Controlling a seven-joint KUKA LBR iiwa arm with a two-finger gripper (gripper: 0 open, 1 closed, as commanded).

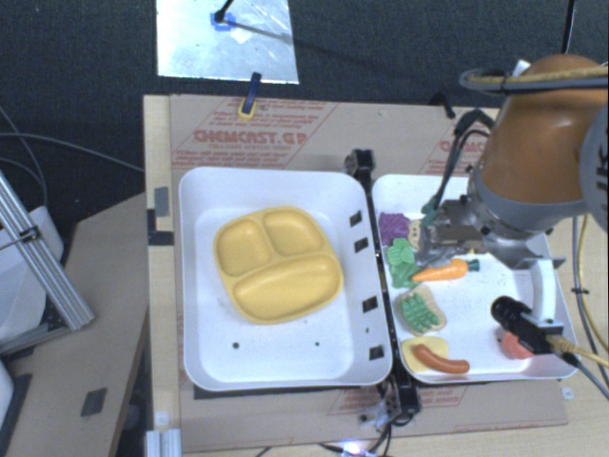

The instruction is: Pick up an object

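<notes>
Left bin [205,350]: yellow tray [277,263] (three compartments); right bin [476,374]: toy food [419,284].

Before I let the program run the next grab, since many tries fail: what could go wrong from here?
1. The toys in the right bin lie crowded: the carrot touches the green leafy piece, so the gripper may nudge both or catch neither.
2. The carrot is slim and rounded; it could roll or slip out of a pinch.
3. The arm hides the spot under its wrist, so a miss may be hard to see.
</notes>
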